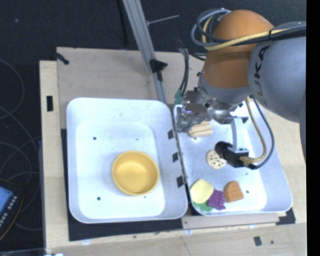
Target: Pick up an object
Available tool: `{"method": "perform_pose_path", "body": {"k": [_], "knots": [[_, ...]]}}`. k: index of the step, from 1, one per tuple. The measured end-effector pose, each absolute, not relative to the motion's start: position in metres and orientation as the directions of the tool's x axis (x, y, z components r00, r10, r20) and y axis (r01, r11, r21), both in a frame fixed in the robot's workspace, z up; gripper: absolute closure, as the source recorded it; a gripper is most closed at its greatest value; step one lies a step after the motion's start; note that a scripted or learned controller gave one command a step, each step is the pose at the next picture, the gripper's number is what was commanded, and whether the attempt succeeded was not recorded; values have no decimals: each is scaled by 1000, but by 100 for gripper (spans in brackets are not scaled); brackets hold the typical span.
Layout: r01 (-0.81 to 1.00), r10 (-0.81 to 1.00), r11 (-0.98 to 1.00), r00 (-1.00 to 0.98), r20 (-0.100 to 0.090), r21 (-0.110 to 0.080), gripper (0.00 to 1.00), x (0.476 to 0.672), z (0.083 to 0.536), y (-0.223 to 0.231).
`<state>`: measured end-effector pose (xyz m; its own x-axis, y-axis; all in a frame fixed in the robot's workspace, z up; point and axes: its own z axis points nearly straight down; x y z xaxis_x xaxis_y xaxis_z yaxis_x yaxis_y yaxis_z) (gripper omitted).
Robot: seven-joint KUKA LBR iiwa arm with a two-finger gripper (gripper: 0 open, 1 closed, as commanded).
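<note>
While the gripper (194,122) hangs low over the right bin (256,196), I cannot tell how its jaws stand. A tan block (200,130) lies just beneath them, a cookie (216,159) nearby, a yellow-green fruit (201,191), purple grapes (217,200) and a brown bread piece (233,191) farther off.

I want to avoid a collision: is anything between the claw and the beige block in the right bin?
Nothing visible stands between them: the claw is right at the beige block. The cookie lies apart, nearer the camera.
</note>
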<state>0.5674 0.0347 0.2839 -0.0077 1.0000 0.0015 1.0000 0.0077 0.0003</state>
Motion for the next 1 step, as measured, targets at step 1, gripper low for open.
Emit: {"method": "perform_pose_path", "body": {"k": [1], "knots": [[1000, 1000, 8, -8, 1, 0, 100, 550, 278, 90]]}}
